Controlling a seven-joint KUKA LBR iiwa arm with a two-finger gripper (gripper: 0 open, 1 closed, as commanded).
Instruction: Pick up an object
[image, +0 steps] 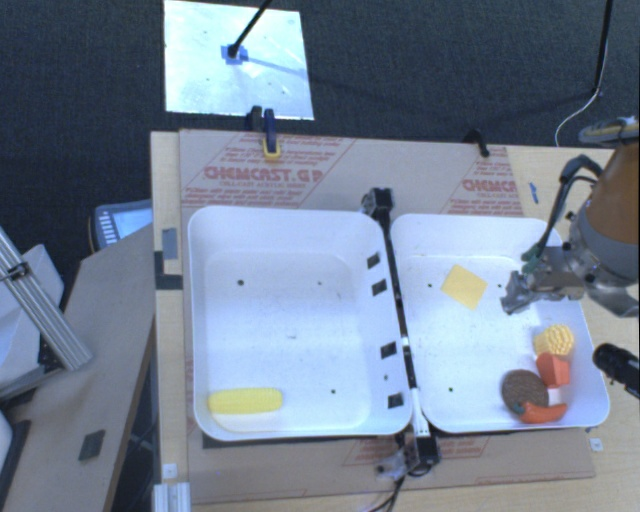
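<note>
Down in the right bin (470, 415), a brown round toy (519, 389) lies in the near corner, with orange pieces (552, 372) and a yellow corn (556, 339) beside it. Farther back lies a flat yellow square (464, 285). Near it hangs the end effector (516, 296); I cannot tell its state. One yellow banana (245, 401) lies in the left bin (215, 240).

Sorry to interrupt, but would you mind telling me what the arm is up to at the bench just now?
The arm is trying to pick up an object from the right bin. Its gripper hangs over that bin, beside a flat yellow square, with nothing visibly between its jaws. A small pile sits in the bin's near right corner: a corn cob, a brown round piece and orange-red pieces. In the left bin, a yellow oblong piece lies at the near left corner.
</note>
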